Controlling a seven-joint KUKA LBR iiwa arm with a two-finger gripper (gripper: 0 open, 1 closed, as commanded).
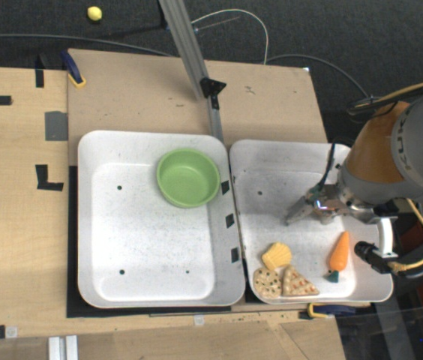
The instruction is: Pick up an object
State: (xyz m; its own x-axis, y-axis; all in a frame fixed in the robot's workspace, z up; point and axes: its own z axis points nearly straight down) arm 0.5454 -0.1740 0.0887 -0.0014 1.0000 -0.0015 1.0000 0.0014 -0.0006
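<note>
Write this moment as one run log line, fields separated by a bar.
gripper: over right bin, nothing between fingers | carrot, yellow piece, two crackers: right bin, near edge | green bowl: left bin

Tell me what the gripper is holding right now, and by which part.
Nothing is held. The gripper hangs over bare floor of the right bin with nothing between its fingers; the carrot and the crackers lie apart from it.

A yellow ball [94, 13] lies on the dark floor [331, 21] beyond the tabletop [16, 223], where black tape marks [45, 177] show.
</note>
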